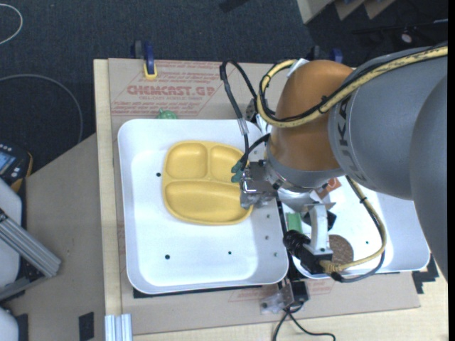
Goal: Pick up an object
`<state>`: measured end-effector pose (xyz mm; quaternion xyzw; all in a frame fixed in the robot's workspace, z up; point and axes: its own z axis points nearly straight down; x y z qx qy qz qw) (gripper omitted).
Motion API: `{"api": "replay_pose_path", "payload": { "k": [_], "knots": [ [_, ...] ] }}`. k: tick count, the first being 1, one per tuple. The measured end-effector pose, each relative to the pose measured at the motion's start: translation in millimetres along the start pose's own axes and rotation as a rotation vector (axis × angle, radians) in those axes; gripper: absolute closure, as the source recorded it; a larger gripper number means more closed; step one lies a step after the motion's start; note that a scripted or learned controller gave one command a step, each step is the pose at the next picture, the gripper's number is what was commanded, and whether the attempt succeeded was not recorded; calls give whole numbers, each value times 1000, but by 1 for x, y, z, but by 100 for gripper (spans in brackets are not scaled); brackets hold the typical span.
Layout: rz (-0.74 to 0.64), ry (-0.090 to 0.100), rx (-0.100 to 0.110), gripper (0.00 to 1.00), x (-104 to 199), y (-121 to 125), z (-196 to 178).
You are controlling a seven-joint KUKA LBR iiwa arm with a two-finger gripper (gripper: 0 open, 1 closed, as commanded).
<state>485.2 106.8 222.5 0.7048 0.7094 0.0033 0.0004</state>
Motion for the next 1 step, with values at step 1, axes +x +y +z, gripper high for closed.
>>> {"api": "replay_pose_path", "payload": {
  "k": [1],
  "knots": [
    [7, -4, 2, 100, -10, 3, -15]
  ]
}}
